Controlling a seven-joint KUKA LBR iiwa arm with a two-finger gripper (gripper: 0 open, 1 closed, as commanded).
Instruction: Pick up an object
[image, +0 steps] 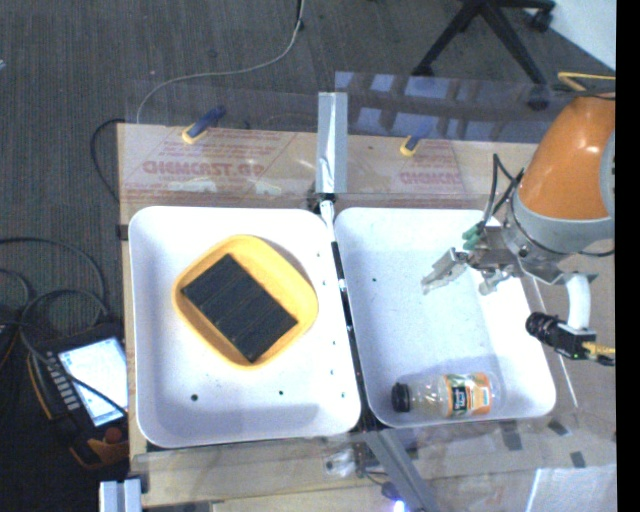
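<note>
Since nothing sits between the fingers of the two-finger gripper (462, 270) on the grey and orange arm (560, 190), safe to call the pick not done yet, early days at best. Spread open and empty, hovering over the upper middle of the right shallow white bin (400, 330), well apart from anything worth grabbing. Closest candidate by the looks of it: a small clear plastic bottle with an orange label and dark cap (445, 396), lying on its side against the near wall of that same bin, cap pointing left. Other option over in the left shallow white bin (160, 400): a yellow rounded dish (290, 275) with a dark ribbed rectangular block (240, 306) resting inside it, turned at an angle. Still left, judging from this: move over a target, drop down, close, lift. Count-wise: two bins, one bottle, one dish, one block, one gripper. Bottle probably rolls if nudged, so maybe tricky.
</note>
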